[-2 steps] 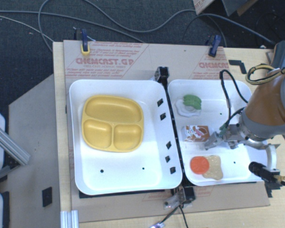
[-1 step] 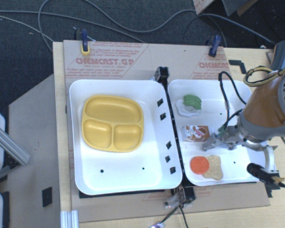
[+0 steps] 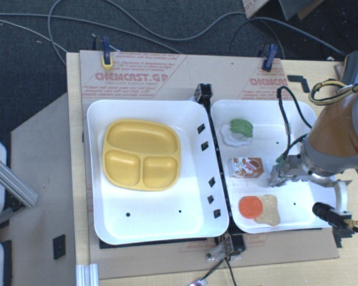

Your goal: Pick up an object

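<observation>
While the gripper [image 3: 278, 176] hung low in the right bin [image 3: 298, 109], I could not tell its state. Just to its left lay a brown packet [image 3: 247, 167]; an orange disc [image 3: 250, 207] sat nearer, a green lump [image 3: 241, 127] farther. The left bin [image 3: 167, 219] held a yellow divided tray [image 3: 141, 154]. The arm [image 3: 337, 133] reached in from the right.

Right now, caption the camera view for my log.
Gripper low in right bin beside brown packet; yellow tray in left bin.
</observation>
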Motion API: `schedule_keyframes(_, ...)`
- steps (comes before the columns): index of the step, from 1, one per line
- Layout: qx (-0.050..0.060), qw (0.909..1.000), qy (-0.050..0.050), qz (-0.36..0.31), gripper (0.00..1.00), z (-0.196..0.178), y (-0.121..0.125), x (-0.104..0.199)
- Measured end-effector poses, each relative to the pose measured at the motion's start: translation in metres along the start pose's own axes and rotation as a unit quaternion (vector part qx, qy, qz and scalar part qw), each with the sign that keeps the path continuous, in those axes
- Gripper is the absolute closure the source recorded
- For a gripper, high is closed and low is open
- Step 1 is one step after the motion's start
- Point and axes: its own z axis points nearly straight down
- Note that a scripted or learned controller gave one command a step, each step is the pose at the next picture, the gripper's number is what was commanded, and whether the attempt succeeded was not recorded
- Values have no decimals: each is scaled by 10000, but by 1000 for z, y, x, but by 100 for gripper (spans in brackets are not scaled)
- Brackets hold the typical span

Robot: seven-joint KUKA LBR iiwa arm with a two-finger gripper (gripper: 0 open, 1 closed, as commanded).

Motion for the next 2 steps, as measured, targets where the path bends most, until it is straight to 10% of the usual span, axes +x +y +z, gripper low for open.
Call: schedule_keyframes(2, -47, 10000, -23, -13, 100, -128, 4, -2)
